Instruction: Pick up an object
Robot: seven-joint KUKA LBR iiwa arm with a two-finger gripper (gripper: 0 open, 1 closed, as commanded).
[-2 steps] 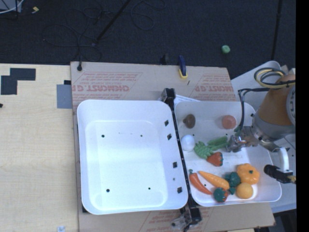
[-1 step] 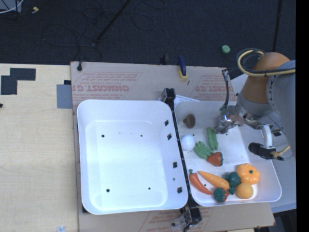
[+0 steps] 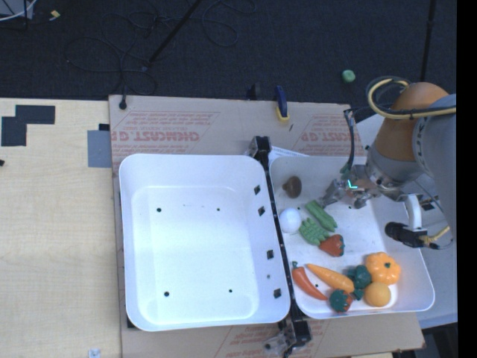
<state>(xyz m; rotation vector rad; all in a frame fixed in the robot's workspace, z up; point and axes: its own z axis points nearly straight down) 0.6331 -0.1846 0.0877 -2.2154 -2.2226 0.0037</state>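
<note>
The right bin [image 3: 406, 215] holds toy foods: a brown round piece [image 3: 292, 186], a white ball [image 3: 289, 219], a green pod-like vegetable [image 3: 319, 223], a red strawberry [image 3: 333, 245], a red chili [image 3: 306, 283], an orange carrot [image 3: 331, 277], a small orange pumpkin [image 3: 382, 267], an orange fruit [image 3: 377, 295] and green broccoli pieces [image 3: 355, 282]. My gripper [image 3: 333, 197] reaches in from the right, low over the bin's upper middle, just above and right of the green vegetable. I see nothing between its fingers.
The left bin [image 3: 195, 241] lies beside the right one, with a black divider clamp [image 3: 262, 149] between them at the top. A blue clip [image 3: 282, 103] sits on the cardboard behind the bins. Cables cross the dark floor beyond.
</note>
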